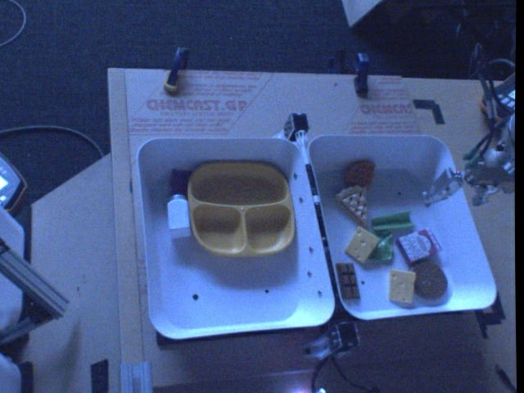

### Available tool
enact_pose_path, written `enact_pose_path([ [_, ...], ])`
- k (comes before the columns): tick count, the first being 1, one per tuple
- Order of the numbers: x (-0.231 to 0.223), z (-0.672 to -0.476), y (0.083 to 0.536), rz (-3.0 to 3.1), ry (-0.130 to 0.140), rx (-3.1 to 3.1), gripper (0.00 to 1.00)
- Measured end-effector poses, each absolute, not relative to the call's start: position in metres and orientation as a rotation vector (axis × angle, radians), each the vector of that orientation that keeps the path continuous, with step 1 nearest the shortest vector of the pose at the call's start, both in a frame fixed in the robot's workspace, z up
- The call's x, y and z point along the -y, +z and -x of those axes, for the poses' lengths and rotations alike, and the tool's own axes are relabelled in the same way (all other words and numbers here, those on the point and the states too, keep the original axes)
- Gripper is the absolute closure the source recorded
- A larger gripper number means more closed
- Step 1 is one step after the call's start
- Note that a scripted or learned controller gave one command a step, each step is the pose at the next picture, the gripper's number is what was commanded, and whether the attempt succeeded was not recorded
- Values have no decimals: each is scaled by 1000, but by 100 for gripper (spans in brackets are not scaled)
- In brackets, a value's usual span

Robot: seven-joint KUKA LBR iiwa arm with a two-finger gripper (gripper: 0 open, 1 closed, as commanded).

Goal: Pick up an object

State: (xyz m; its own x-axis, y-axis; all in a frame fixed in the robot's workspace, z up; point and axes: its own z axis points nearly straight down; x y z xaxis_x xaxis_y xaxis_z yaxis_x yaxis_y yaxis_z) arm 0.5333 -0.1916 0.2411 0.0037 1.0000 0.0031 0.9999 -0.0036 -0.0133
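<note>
Several toy foods lie in the right bin [458, 289]: a brown round piece [359, 172], a pizza slice [354, 203], green beans [391, 220], a yellow cheese block [361, 245], a red packet [418, 246], a brown cookie [431, 281], a cheese square [401, 286] and a chocolate bar [348, 281]. My gripper [442, 187] hangs over the right part of this bin, above bare floor, right of the beans and above the red packet in the picture. Nothing shows in its grasp. The light is dim and blue.
The left bin [164, 293] holds a yellow divided plate [241, 207], with a small white bottle [178, 214] and a dark object [180, 178] at its left side. The arm's wrist and cables [495, 166] hang over the right bin's right rim.
</note>
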Motion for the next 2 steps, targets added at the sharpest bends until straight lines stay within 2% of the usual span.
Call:
enact_pose_path([
  [1, 191, -536, 248, 2222, 0, 2221, 0],
  [2, 196, -530, 202, 2218, 5, 2216, 0],
])
